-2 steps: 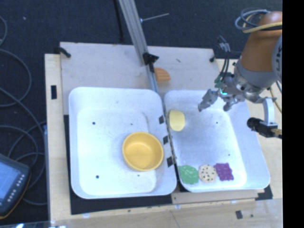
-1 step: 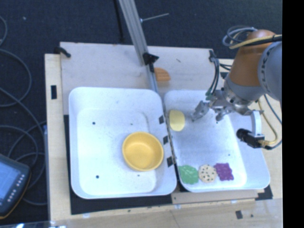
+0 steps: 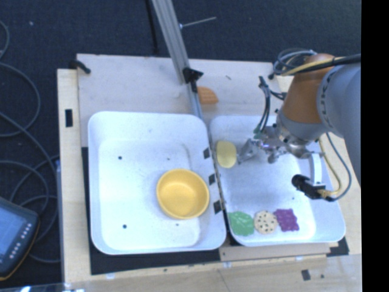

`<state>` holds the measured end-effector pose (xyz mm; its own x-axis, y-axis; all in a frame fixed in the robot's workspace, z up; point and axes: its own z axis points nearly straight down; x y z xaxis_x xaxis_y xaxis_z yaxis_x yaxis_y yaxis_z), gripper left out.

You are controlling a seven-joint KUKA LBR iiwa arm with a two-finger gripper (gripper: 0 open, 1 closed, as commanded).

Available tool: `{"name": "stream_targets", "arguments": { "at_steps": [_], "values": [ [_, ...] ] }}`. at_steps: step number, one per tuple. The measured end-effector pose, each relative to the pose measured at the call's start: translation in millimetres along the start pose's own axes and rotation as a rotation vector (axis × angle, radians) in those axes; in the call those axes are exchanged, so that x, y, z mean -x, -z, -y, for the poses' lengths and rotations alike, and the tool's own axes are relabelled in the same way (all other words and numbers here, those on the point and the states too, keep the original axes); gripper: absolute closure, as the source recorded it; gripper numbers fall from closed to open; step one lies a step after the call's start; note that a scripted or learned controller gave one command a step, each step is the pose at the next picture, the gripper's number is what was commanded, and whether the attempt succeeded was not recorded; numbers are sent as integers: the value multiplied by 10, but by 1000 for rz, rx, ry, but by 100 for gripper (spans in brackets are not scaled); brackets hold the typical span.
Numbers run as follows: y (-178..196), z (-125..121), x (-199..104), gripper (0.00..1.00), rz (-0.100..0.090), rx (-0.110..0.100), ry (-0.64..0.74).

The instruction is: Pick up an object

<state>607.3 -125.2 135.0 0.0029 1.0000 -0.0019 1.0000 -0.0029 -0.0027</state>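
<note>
Two white bins sit side by side on the tabletop (image 3: pixel 134 84). The arm's fingers (image 3: pixel 246 152) are in the right bin (image 3: pixel 328 224), just beside a pale yellow thing (image 3: pixel 226 154); I cannot tell if they are apart or together. A yellow bowl (image 3: pixel 182 193) sits in the left bin (image 3: pixel 121 157).

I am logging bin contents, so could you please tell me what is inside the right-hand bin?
The right-hand bin holds a pale yellow piece, green piece, cookie and purple piece. The arm covers its upper right part.
</note>
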Motion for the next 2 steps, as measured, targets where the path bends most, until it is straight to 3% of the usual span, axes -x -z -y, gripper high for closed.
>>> {"name": "stream_targets", "arguments": {
  "at_steps": [1, 2],
  "values": [
    [-361, 4, 13, 0, 0, 0, 0],
    [-225, -12, 24, 100, 0, 6, -5]
  ]
}}
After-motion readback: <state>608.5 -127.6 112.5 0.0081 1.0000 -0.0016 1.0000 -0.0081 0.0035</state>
